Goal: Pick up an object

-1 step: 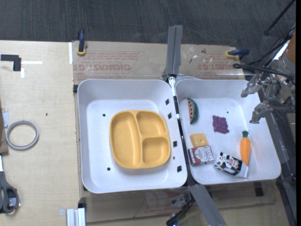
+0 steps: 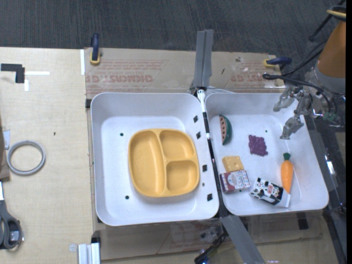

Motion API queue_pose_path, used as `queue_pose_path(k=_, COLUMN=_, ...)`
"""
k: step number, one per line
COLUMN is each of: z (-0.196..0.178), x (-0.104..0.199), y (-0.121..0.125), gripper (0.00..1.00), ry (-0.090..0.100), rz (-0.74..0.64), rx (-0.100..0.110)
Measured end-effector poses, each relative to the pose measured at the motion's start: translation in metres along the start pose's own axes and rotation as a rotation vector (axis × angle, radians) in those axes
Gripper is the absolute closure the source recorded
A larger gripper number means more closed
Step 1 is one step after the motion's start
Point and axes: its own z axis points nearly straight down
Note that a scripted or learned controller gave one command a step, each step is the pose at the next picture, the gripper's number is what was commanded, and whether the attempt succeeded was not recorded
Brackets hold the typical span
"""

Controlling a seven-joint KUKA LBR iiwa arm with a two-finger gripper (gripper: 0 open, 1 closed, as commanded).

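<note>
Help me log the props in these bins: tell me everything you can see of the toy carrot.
The toy carrot lies flat on the floor of the right bin, near its right wall. Its body is smooth, glossy orange, plastic by the look, tapering toward the bin's near edge, with a small green stem at the far end. It points nearly straight along the bin. Its tapered tip comes close to the black-and-white carton; contact is unclear. The gripper hangs beyond its stem, apart from it.

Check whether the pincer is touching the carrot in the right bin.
Apart. The camera view shows the pincer hovering near the bin's upper right, with bare white bin floor between it and the carrot lying lower down.
</note>
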Motion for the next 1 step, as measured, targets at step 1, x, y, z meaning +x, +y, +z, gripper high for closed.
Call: queue_pose_path(k=1, z=0.0622, x=-0.0041, y=-0.0012, gripper=0.00, ry=-0.001, rz=0.737, rx=0.002)
